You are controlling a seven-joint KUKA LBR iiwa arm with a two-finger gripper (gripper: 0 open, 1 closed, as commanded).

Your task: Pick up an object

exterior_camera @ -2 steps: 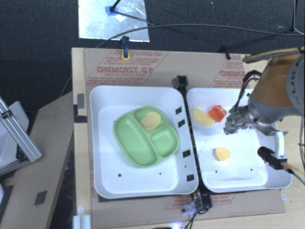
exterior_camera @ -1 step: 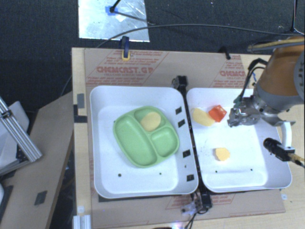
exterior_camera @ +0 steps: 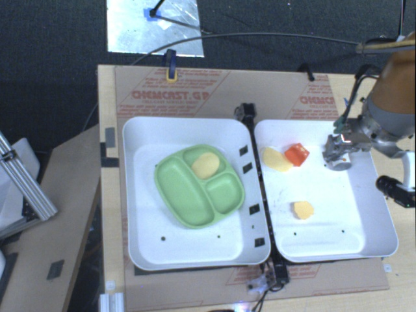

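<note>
White right bin (exterior_camera: 374, 233) as landmark: the gripper (exterior_camera: 338, 156) is poised over its upper right – grip state cannot be told – just beyond the red object (exterior_camera: 297, 154).

Tabletop (exterior_camera: 195, 86): brown board printed with red lettering, bearing both bins.
Clamp (exterior_camera: 171, 65): blue and yellow, gripping the board's far edge.
Foil sheet (exterior_camera: 155, 17): shiny silver square on the dark carpet beyond.
Aluminium rail (exterior_camera: 23, 177): slanted, at left.
</note>
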